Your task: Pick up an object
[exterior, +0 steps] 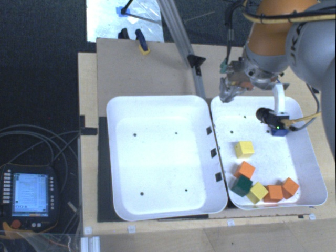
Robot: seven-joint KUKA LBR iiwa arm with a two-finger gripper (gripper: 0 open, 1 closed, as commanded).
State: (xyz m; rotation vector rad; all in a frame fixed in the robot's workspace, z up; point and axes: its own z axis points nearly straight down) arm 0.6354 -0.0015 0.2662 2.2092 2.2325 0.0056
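Note:
Several small blocks lie in the right bin [310,156]. A yellow block [244,149] sits near its middle. Below it are an orange block [245,169] and a dark green block [242,185]. A second yellow block [258,192] and two more orange blocks [274,193] [290,187] line the near rim. My gripper [227,93] hangs over the right bin's far left corner, well away from all the blocks, with nothing visible in it. A black unit with a green light [269,117] juts from the wrist over the bin, and a small blue piece [279,132] shows just under it.
The left bin [157,156] stands beside the right one, with black clips [214,152] along their shared edge. A slanted metal pole [178,30] crosses behind the bins. A control pendant [29,193] and cables lie at the far left.

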